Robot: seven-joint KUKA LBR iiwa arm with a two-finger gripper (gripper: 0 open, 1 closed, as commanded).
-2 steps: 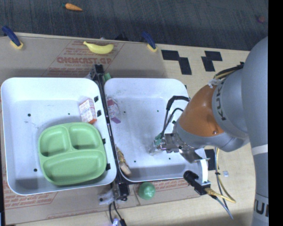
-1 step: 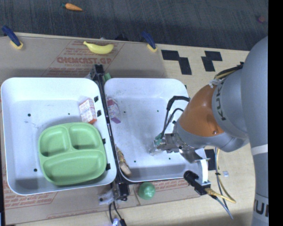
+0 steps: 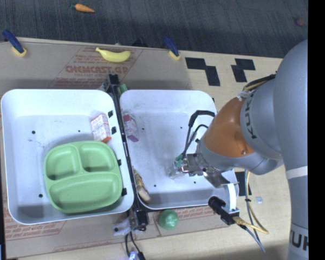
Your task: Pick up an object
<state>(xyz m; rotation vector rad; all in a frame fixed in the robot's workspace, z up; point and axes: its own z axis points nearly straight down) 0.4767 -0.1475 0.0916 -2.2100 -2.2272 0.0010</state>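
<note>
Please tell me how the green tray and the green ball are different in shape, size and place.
The green tray is flat, roughly square, and divided into compartments; the green ball is round and undivided. The green tray is much larger than the green ball. The green tray lies inside the left bin, while the green ball rests outside both bins, on the cardboard below the right bin. Both are green.

Yellow banana (image 3: 114, 54) on cardboard sheet (image 3: 151, 64), upper centre of frame. Blue clamps (image 3: 14, 43) at sheet's upper left and upper middle edge. Orange carrot-like piece (image 3: 84, 7) on dark floor, top left. Green ball (image 3: 168, 219) bottom centre, just below right bin's rim. Black zigzag marks (image 3: 207, 69) upper right.
</note>
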